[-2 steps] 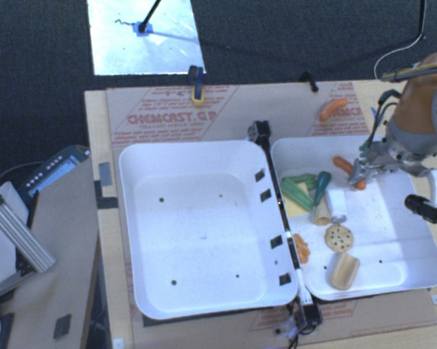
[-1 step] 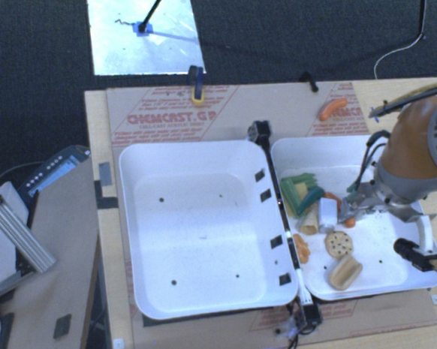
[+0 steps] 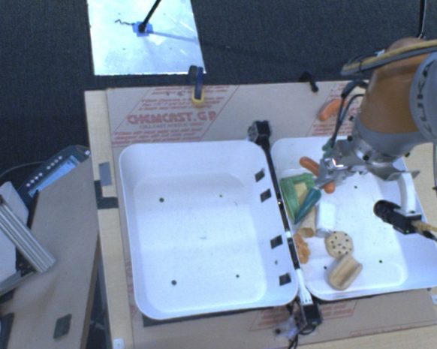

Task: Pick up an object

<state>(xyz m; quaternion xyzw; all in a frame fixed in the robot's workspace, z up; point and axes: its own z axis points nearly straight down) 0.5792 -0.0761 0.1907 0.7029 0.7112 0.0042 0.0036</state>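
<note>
**Pincer low over the right bin's clutter**

Camera view: two white bins sit side by side on the counter [image 3: 160, 107]. The left bin [image 3: 200, 224] has only bare floor showing. The right bin [image 3: 390, 254] holds the objects — an orange carrot [image 3: 309, 163] near its upper left, a green piece [image 3: 295, 189] against the left wall, a teal stick [image 3: 308, 204] slanting across it, a white block [image 3: 326, 216], a round cookie [image 3: 338, 243], and a tan bread piece [image 3: 344, 272] toward the near edge. A second orange piece [image 3: 329, 109] lies on the counter beyond the bin.

The arm [image 3: 401, 103] reaches in from the right, its pincer [image 3: 328, 175] just above the carrot and teal stick — whether it is spread or pressed together I cannot tell.
</note>
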